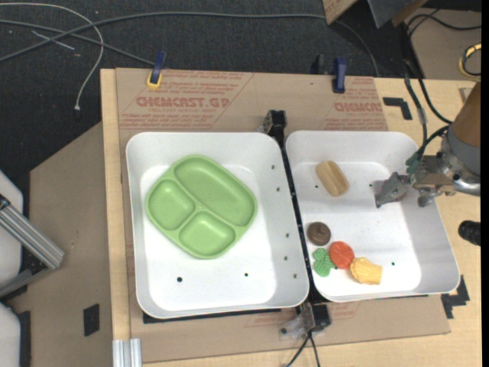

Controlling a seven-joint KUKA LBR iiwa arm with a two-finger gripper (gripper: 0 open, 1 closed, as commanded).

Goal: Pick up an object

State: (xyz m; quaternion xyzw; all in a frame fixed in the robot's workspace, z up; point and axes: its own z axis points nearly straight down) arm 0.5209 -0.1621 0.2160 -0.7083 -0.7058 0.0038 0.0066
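The gripper (391, 191) hangs over the right bin (428, 277), reaching in from the right edge with its grey fingers pointing left; from here I cannot tell whether the jaws are apart or together, and nothing shows between them. The nearest piece is a tan bread roll (332, 178), lying to the left of the fingertips and slightly farther back, apart from them with bare white floor between. The other toys sit well nearer the front of that bin: a brown round cookie (318, 233) close to the dividing wall; just in front of it a green leafy piece (323, 262), touching an orange-red tomato (341, 253), and a yellow piece (367, 271) beside that. In the left bin (153, 159) lies a green divided plate (201, 206), tilted on the diagonal.
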